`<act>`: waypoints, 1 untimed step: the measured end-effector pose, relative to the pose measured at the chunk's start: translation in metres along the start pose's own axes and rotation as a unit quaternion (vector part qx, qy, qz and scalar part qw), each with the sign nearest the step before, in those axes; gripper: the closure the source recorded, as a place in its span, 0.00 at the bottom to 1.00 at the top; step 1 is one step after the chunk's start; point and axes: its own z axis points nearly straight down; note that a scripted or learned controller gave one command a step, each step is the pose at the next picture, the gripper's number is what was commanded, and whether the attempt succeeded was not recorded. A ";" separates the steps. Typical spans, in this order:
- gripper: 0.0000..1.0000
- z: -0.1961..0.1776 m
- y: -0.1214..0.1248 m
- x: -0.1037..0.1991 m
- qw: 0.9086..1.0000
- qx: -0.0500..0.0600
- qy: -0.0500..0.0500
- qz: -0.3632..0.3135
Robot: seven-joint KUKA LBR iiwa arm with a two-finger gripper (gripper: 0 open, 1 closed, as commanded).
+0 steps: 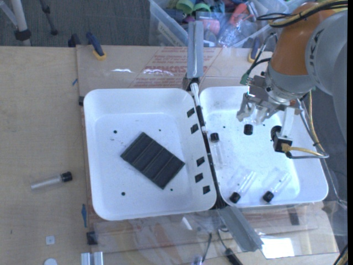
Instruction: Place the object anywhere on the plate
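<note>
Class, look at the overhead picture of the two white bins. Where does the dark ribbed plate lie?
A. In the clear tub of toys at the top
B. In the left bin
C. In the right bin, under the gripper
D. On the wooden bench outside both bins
B: the dark ribbed plate lies flat on the floor of the left bin, while the gripper hangs over the right bin.

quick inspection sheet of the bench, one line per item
surface: wooden bench bearing left bin and right bin
job's things: dark ridged plate flat in left bin; clear black-capped vials in right bin
clutter: one vial on the bench, left of the bins
grippers: gripper above right bin, nothing seen between its fingers
cables: yellow cable looped beside the wrist
surroundings: clear tub of coloured items behind the bins
</note>
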 end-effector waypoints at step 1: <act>1.00 0.024 0.016 0.085 0.999 -0.002 0.001 0.048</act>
